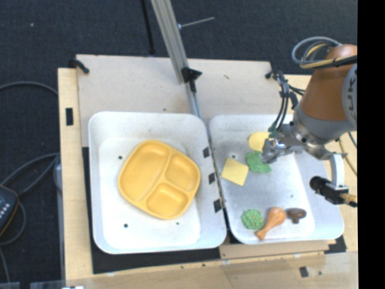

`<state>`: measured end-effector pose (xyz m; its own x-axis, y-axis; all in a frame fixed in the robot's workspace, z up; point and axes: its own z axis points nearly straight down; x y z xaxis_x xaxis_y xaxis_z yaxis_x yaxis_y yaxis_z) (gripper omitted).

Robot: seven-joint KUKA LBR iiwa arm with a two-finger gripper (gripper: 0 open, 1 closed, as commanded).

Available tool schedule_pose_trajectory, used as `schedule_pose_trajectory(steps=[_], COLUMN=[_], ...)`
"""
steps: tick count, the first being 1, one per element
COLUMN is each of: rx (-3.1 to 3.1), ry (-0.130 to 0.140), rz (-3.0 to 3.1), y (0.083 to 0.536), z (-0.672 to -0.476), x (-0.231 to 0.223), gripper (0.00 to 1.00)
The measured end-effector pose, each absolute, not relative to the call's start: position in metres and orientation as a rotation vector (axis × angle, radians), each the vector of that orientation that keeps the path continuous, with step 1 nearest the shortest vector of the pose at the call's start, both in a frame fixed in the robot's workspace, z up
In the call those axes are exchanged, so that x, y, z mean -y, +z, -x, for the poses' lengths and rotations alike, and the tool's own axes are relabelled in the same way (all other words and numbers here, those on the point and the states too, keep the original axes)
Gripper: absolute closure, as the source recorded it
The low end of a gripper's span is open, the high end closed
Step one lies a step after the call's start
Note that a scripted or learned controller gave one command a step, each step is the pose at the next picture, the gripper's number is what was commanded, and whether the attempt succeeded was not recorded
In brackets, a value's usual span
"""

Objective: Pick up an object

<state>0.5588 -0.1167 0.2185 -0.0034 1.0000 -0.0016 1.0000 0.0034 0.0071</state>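
While the gripper (270, 152) is hovering at the green leafy piece (258, 163) | finger state: cannot tell | piece is looking light, soft, floppy | judging: pinching its thicker middle.

Pale bench (120, 86) on dark carpet (60, 17)

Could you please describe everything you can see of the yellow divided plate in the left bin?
The yellow divided plate looks like smooth moulded plastic: a rounded square with three shallow compartments, one large and two smaller. It lies flat, right side up, turned at an angle, near the middle of the left bin. Its compartments hold nothing, and only the bin floor touches it.
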Motion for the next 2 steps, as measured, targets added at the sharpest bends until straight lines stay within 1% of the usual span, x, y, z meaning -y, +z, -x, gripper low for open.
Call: schedule_pose_trajectory(steps=[1,2], rx=[-2.226,-2.229], ry=[0.002,0.006], rz=[-2.215,-2.211], y=[0.220,0.232], z=[-0.560,-0.567], x=[0.117,0.069], gripper=[1.00,1.00])
